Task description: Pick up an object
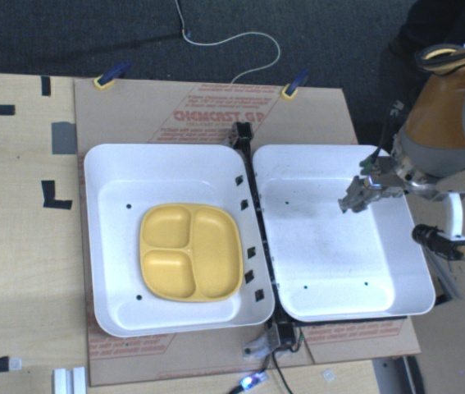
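Yellow plate [191,251] — a 3-compartment tray — lies flat in the middle of the left bin [105,171], left of centre in the frame, and it is the only object to pick up. The gripper [353,203] hangs over the upper right part of the right bin [396,298], well apart from the plate, with the black divider [254,220] between them. It is small and dark here, so whether it is released or clenched I cannot tell; nothing appears to be in it.

To do the step well, the gripper should probably cross the divider high, then come down on the plate's raised rim or 1 of the ridges between compartments — a flat, shallow plate gives little else to pinch. A hold on the near right rim looks the shortest reach.

The arm [441,113] enters from the right edge of the frame, its orange band above the grey wrist, which slants down and leftward toward the gripper.
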Available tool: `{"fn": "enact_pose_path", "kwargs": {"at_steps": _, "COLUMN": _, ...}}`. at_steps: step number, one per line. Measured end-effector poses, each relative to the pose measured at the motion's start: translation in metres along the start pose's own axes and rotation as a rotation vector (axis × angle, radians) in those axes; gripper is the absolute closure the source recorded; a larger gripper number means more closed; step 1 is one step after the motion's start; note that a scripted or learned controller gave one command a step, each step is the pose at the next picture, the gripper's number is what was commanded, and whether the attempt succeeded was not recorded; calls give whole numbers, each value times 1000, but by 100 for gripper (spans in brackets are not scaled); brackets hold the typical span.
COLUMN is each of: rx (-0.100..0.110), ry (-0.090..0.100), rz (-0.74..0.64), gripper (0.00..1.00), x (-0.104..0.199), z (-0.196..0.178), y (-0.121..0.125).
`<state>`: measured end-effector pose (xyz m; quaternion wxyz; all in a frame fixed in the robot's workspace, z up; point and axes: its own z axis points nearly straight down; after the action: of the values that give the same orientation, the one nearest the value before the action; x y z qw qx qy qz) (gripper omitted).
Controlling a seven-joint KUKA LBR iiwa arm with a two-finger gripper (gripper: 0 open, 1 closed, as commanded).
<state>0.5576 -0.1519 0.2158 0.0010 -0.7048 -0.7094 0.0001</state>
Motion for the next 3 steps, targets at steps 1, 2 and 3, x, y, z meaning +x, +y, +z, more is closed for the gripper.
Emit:
{"fn": "enact_pose_path", "kwargs": {"at_steps": 1, "rx": 1, "ry": 0, "rz": 0, "gripper": 100, "x": 50, "z": 6, "y": 11}}
{"fn": "enact_pose_path", "kwargs": {"at_steps": 2, "rx": -2, "ry": 0, "rz": 0, "gripper": 100, "x": 100, "z": -8, "y": 18}}
{"fn": "enact_pose_path", "kwargs": {"at_steps": 3, "rx": 0, "ry": 0, "rz": -1, "gripper": 100, "x": 148, "z": -15, "y": 14}}
